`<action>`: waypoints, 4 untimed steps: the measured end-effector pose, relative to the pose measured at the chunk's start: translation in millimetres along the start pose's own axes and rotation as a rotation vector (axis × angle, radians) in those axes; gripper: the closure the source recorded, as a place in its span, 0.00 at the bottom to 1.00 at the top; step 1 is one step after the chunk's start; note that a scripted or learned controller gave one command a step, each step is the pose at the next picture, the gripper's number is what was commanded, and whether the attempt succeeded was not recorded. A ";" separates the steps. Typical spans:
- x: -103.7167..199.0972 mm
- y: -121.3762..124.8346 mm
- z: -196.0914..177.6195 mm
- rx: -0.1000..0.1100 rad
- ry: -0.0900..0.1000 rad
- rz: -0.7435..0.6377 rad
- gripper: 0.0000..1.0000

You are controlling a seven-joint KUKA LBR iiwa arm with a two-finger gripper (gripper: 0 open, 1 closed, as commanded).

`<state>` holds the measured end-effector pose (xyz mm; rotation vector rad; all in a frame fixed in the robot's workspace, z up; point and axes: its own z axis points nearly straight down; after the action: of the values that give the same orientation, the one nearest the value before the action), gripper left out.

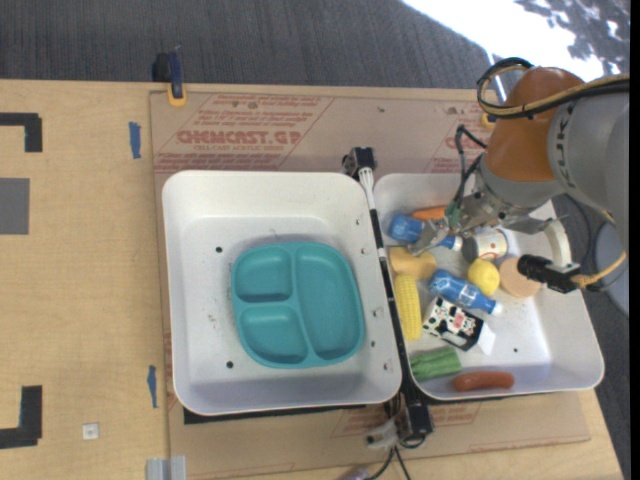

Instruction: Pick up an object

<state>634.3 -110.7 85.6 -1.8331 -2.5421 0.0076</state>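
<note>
My gripper (pixel 448 230) is down in the right bin (pixel 560 353), at its back left part. It sits right beside a blue cup-like object (pixel 404 228) and a thin orange carrot (pixel 430 211). A white cup (pixel 490 243) lies just to its right. Other loose objects in this bin are a yellow corn cob (pixel 408 306), a blue bottle (pixel 463 293), a yellow lemon (pixel 484 276), a tan round piece (pixel 517 278), a black-and-white patterned block (pixel 452 324), a green cucumber (pixel 435 363) and a red sausage (pixel 485 379). I see nothing lifted by the gripper.
The left bin (pixel 190 268) holds a teal divided plate (pixel 297 303). A black divider clamp (pixel 358 160) stands at the back where the bins meet. The arm's orange band (pixel 525 118) and grey body hang over the right bin's back right corner.
</note>
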 end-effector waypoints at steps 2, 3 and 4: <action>-36.5 -57.4 -10.6 -0.014 -0.006 -0.173 1.00; -57.1 -120.7 -0.8 -0.013 0.004 -0.134 1.00; -1.7 -137.6 -44.9 -0.008 -0.001 0.059 1.00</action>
<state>504.7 -155.8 131.7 -1.9109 -2.4911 -0.0007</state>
